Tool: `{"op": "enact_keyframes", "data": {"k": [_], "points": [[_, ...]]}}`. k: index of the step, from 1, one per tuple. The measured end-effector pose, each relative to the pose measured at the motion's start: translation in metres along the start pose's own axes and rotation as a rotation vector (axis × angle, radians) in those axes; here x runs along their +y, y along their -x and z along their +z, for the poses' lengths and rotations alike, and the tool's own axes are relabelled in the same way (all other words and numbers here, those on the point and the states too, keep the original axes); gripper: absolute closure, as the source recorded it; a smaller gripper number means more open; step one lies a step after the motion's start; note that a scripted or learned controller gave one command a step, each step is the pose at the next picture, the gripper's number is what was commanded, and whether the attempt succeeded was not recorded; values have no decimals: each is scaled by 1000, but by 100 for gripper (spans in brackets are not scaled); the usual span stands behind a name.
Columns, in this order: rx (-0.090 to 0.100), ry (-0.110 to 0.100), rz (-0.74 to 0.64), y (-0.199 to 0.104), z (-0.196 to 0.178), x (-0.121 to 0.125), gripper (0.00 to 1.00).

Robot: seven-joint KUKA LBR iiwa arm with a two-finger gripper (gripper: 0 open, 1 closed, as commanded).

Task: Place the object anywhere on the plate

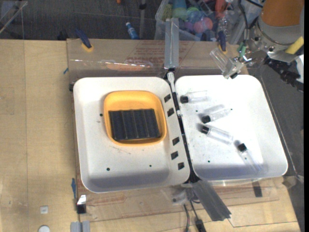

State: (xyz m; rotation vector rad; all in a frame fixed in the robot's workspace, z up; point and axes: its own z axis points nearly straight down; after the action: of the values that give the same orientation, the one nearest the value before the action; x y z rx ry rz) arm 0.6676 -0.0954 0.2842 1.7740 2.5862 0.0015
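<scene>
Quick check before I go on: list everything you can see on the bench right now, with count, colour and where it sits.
Bins: two, white, side by side on the bench.
Plate: one, orange-yellow, in the left bin.
Ridged block: one, dark, lying on the plate.
Tubes: four, clear with black caps, scattered in the right bin.
Box of toys: one, mixed colours, behind the bins.
Bench: one, tan wood.
Arm: one, orange band, top right.
Gripper: one, clear fingers, above the right bin's far edge, with a clear tube-like thing that seems to be between the fingers.
</scene>
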Motion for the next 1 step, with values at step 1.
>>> {"op": "enact_keyframes", "data": {"k": [1], "points": [[6, -3, -219, 10, 109, -5, 100]]}}
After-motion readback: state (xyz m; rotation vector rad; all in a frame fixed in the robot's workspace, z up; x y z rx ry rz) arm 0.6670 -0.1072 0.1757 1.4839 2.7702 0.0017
